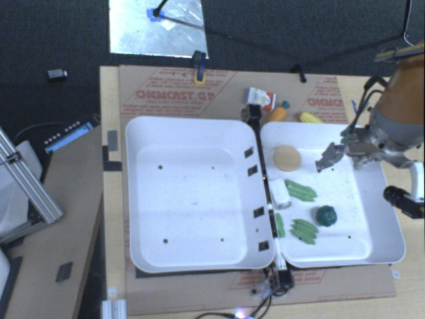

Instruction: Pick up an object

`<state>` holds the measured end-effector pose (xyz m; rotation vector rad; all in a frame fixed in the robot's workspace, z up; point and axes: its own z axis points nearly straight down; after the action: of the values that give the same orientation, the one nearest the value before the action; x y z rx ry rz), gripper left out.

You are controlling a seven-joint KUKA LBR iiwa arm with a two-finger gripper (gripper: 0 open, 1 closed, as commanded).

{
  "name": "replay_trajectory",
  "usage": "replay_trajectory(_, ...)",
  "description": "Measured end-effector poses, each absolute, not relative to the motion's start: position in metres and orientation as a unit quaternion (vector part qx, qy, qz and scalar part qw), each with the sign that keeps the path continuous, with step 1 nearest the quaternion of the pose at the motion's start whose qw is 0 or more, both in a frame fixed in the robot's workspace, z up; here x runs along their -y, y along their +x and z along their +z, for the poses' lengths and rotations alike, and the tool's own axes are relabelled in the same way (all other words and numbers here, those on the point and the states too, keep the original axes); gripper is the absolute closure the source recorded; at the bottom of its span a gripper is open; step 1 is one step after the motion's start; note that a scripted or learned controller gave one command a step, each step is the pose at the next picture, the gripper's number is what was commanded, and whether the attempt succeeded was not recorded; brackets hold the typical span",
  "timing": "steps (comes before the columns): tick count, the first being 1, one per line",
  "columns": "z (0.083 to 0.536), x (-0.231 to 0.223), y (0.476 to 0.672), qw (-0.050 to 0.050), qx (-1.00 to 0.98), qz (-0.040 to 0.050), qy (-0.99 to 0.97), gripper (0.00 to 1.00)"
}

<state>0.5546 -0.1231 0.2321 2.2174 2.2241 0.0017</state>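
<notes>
The bumpy green pod-shaped toy (304,230), nearest the camera in the right-hand shallow white bin (372,248), lay with its long axis running from upper left to lower right, its blunter end toward the bin's front wall. Just right of it and slightly farther back sat a dark teal rounded lump (326,215), apart from the pod. To the pod's left, hard against the divider between the bins, a thin green strip (279,225) lay nearly front to back. Farther back a second bumpy green pod (301,191) stretched roughly left to right, tilted a little down toward the right, its left end touching a small white block (279,193). Behind those rested a flat tan round disc (287,157), on the bin floor and clear of the rest. The grey two-finger gripper (327,159) hung above the bin to the right of the disc, its dark tip pointing down and left; nothing showed between its fingers, and whether they were spread or closed could not be told. The left-hand shallow white bin (192,195) adjoined the right one. Beyond the bins' far edge, on the cardboard sheet (172,93), lay an orange carrot-shaped toy (278,113) and a yellow corn-like toy (309,118).
</notes>
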Motion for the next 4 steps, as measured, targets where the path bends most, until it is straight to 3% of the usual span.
replay_trajectory(1, 0.147, 0.095, 0.508, -0.005, -0.708, -0.0020, 0.706, 0.00)
replay_trajectory(2, 0.105, 0.099, 0.563, 0.004, -0.708, 0.0002, 0.706, 0.00)
replay_trajectory(3, 0.116, 0.098, 0.561, 0.003, -0.708, 0.0012, 0.706, 1.00)
replay_trajectory(4, 0.308, 0.126, 0.539, 0.009, -0.708, 0.0053, 0.707, 1.00)
